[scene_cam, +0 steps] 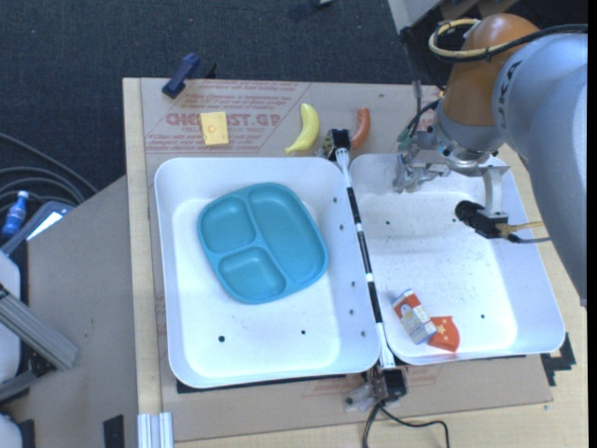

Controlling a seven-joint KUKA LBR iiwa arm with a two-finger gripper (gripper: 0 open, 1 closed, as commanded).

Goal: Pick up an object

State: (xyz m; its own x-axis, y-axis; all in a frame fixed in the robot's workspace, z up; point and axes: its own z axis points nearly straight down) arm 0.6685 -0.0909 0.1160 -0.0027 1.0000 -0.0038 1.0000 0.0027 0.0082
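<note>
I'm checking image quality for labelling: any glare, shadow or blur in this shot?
Camera view: even, bright lighting; the white bins look slightly washed out, a soft shadow lies under the blue tray, and the gripper is a bit soft, so its fine detail is hard to read.

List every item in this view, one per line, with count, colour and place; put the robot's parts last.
shallow white plastic bins: two, white, side by side on the bench
blue divided plastic plate: one, blue, in the left bin
small red and white packet: one, red, white and orange, near the front of the right bin
yellow toy banana: one, yellow, on the board behind the left bin
orange-red chilli-shaped toy: one, orange-red, on the board behind the bins, right of the banana
small yellow square block: one, yellow, on the board behind the left bin
dark blue clip: one, dark blue, at the board's back left edge
grey robot arm with orange band: one, grey and orange, over the right bin's back
hand: one, metallic grey, low over the right bin's back corner
</note>
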